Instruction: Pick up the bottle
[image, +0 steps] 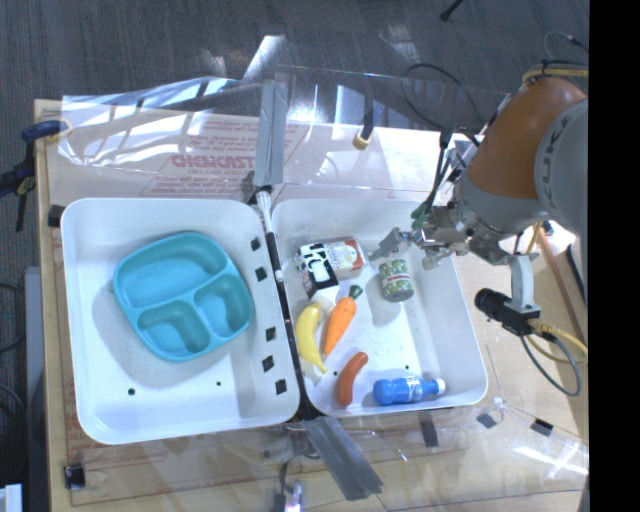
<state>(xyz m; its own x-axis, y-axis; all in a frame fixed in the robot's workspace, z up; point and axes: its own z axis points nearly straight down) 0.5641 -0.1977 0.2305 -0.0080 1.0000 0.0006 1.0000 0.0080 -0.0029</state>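
Tool (425, 240) low over the far side of the right bin (462, 300), hanging from the grey arm (520, 140) with its orange band. Cannot tell whether clenched or released: too dark and too small against the wrist. Nothing visibly grasped.

Just beside the tool, toward the bin's middle: a small green-labelled can (397, 280), lying tilted. Past that, a small carton (330, 262) near the divider, with a carrot (340, 320) and a banana (310, 338) below it, the two touching or nearly so. Nearer the front wall, a sausage (350, 378).

Task's thing, the blue bottle (405, 389), on its side along the front wall of the right bin, white cap pointing right, sausage just beside its left end. Well apart from the tool, with the can between.

Left bin (90, 330) across the divider, holding a turquoise sectioned plate (180, 295). Clear plastic sheeting over the bench (60, 130) behind both bins.

Likely troubles from here, judged only from the layout:
- Closing on the can instead, being the nearest thing under the tool.
- Fouling on the front wall during descent, given how close the bottle lies to it.
- Rolling of the bottle under an off-centre pinch, round body lying flat.
- Nudging the sausage while lining up on the left end.
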